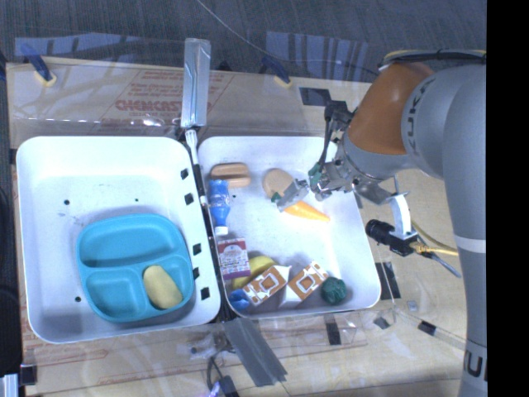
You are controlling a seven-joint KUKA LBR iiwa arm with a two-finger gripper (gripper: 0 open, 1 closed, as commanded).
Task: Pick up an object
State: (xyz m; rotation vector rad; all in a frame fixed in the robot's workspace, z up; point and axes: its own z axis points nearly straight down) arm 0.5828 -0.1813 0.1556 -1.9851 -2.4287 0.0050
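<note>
Fingers of the gripper [291, 195] are low inside the right bin [357, 255], but their spacing cannot be told from this angle, since the tips blur into the items around them. Gripper position: near the bin's upper middle, between a tan rounded piece [275, 180] on its left and an orange carrot-shaped piece [306, 212] just below and to the right; contact with either cannot be confirmed. Arm [413, 122] entry: from the right, orange band above the wrist, over the bin's right wall. Other contents of the right bin: a hot-dog-shaped item [231, 173] at the upper left, a blue bottle [218, 201] along the left wall, a small red carton [233, 259] below it, a yellow item [259, 265] partly covered, two brown-and-white patterned blocks [285, 284] along the lower wall, and a dark green lump [334, 289] at the lower right. Left bin [50, 180] contents: a blue divided tray [124, 251] with a yellow oval piece [163, 287] in its lower right compartment.
</note>
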